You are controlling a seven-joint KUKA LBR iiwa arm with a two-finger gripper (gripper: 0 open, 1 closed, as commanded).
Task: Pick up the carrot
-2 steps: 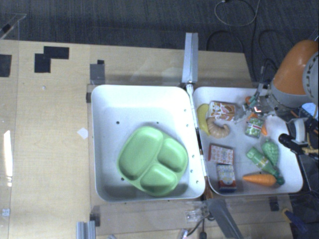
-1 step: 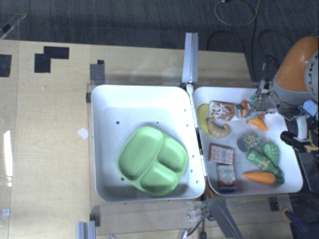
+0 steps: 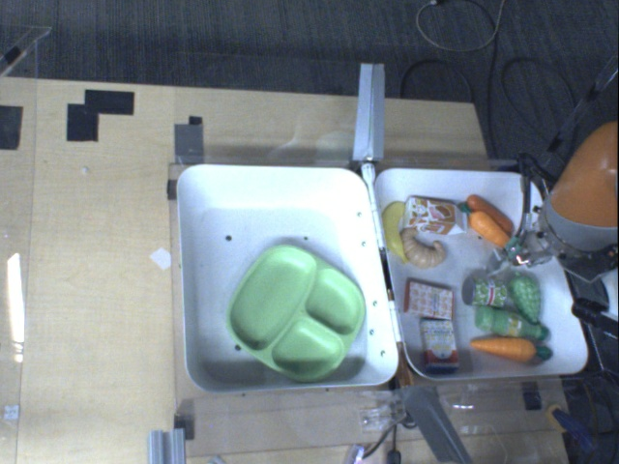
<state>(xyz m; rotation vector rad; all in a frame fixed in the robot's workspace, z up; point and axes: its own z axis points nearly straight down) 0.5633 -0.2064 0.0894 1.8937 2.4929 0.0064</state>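
Observation:
Two orange carrot-like pieces lie in the right bin (image 3: 576, 356). One carrot (image 3: 504, 349) with a green top lies flat near the bin's front right corner. A second orange piece (image 3: 489, 224) lies slanted near the back right. My gripper (image 3: 518, 255) reaches in from the right under the orange-banded wrist (image 3: 592, 180). It hangs just right of and below that back orange piece, above a shiny green packet (image 3: 511, 294). Nothing shows as held.
The right bin also holds a banana (image 3: 392, 232), a croissant (image 3: 424, 250), a snack packet (image 3: 431, 215), two small boxes (image 3: 429, 301) and green vegetables (image 3: 507, 321). In the left bin (image 3: 208, 259) lies a green three-part plate (image 3: 295, 311). Cables trail behind the bins.

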